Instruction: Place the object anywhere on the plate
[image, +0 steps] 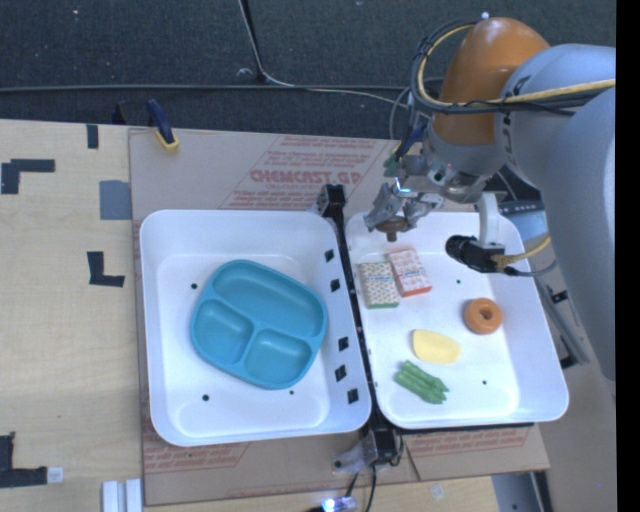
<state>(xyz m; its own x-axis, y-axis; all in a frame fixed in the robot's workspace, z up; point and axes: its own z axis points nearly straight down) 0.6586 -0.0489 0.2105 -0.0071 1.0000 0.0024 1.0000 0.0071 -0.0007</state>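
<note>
Two shallow white bins sit side by side on the surface (70, 300), over a cardboard sheet (300, 170). The left bin (160, 240) holds a blue plate (258, 322) with three compartments, tilted a bit, roughly centred in the bin. Nothing lies on the plate.

The right bin (530, 390) holds all the loose items. Two small packets lie near its left wall, touching each other: a greenish-white one (377, 283) and a pink-orange one (409, 272) just to its right. An orange donut-shaped ring (483, 316) sits toward the right side, apart from the rest. A pale yellow wedge (436, 346) lies below centre, and a green bean pod (421, 382) lies just below it, close but not clearly touching.

The grey arm with orange band (490, 60) reaches in from the right. Its pincer (392, 221) hangs over the upper left corner of the right bin, just above the two packets, near the divider between bins. Cannot tell whether the pincer is spread or pressed together; too small and cluttered. No object visible between its tips. A black cable fitting (475, 252) sits beside the wrist over the bin.
</note>
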